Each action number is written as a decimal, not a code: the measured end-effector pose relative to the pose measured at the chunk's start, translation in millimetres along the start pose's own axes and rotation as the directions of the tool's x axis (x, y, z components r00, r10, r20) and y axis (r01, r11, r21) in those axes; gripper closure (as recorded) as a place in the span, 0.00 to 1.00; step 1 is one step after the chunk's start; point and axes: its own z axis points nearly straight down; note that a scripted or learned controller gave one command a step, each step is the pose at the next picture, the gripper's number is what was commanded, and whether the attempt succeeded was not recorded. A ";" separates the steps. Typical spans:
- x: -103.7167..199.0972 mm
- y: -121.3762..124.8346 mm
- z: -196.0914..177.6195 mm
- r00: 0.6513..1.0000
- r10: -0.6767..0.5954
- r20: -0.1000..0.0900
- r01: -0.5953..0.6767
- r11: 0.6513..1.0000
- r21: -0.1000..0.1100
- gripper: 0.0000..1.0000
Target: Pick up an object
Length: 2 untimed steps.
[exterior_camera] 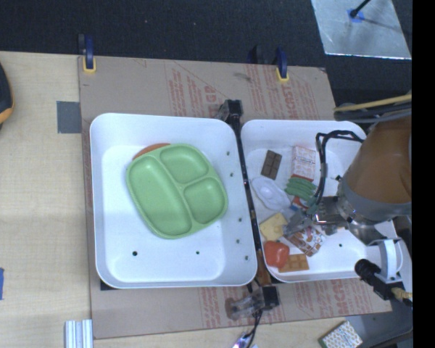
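Hovering tool over cluttered right bin

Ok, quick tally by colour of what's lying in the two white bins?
Green: 2, the sectioned green plastic plate and a small dark green ridged piece
Brown: 1, a dark brown rectangular block
Yellow: 1, a pale yellow wedge
Red: 1, a round red item
Clear: 1, a clear plastic spoon-like piece
Total: 6 that I can tell apart; the clutter by the gripper is unclear.
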 end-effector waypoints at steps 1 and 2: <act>-3.1 33.3 47.1 1.000 0.003 0.005 -0.003 1.000 -0.015 0.00; -31.5 114.3 43.5 1.000 0.002 0.007 -0.001 1.000 -0.024 0.00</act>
